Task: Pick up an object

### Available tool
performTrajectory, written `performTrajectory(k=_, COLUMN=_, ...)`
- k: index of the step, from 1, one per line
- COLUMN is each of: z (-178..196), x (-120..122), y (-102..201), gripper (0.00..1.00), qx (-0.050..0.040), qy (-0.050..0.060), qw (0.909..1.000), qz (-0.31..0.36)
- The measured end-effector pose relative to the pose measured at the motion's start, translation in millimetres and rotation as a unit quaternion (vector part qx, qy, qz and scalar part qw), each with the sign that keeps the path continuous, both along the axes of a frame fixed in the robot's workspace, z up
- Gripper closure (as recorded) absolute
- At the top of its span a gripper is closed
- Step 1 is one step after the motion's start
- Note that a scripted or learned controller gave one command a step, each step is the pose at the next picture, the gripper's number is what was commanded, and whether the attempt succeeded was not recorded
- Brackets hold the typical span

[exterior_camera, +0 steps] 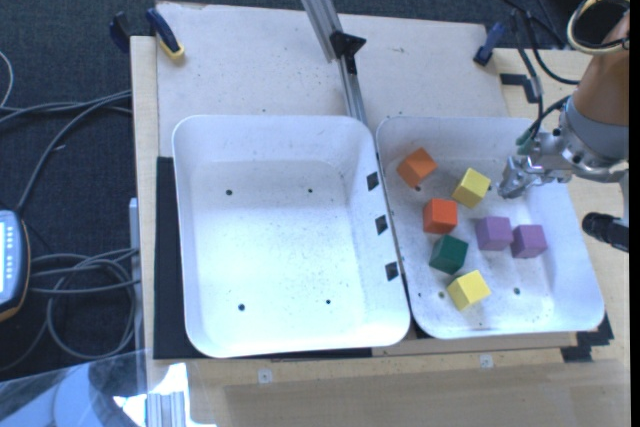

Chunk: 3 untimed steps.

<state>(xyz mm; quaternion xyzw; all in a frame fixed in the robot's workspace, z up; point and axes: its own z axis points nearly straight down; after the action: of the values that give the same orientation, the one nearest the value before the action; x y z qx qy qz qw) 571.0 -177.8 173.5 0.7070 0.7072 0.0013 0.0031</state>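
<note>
Camera view: claw sits low in the right bin, just right of the upper yellow cube; can't tell how wide it stands, nothing visibly held. Likely target is that yellow cube, small, matte, tilted on the bin floor. Near it: orange cube to its left, red cube below-left, two purple cubes below-right. For a good grab, centre over the cube, straddle flat faces, avoid nudging the purple ones. Left bin lies well left of the cube.
</note>
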Motion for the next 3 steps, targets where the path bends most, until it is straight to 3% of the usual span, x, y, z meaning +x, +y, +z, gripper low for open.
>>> performTrajectory(k=1, z=58, x=-7, y=2, gripper=1.0, qx=0.0, qy=-0.001, qw=1.0, qz=0.001)
performTrajectory(k=2, z=83, x=-6, y=2, gripper=1.0, qx=0.0003, qy=0.0, qw=1.0, qz=0.001)
performTrajectory(k=3, z=71, x=10, y=49, gripper=1.0, qx=0.002, qy=0.003, qw=1.0, qz=0.003)
